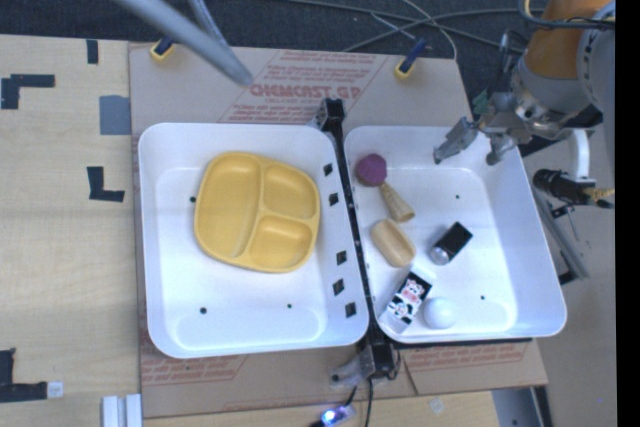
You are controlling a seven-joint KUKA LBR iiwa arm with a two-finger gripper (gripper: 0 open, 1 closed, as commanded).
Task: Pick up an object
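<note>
Overhead, tool point(469, 147) with fingers spread, empty, above right bin point(520, 215); red "CHEMCAST GP" lettering point(305, 91) on cardboard.

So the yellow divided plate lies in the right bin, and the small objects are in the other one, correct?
Not quite. The camera view shows the yellow divided plate in the left bin. The small objects, such as the white ball, are in the right bin.

I see my gripper point(470, 147), fingers spread and holding nothing, over the right bin's point(520, 225) far rim; purple toy point(372, 169), bun point(393, 243), black block point(452, 242) lie inside that bin.
</note>
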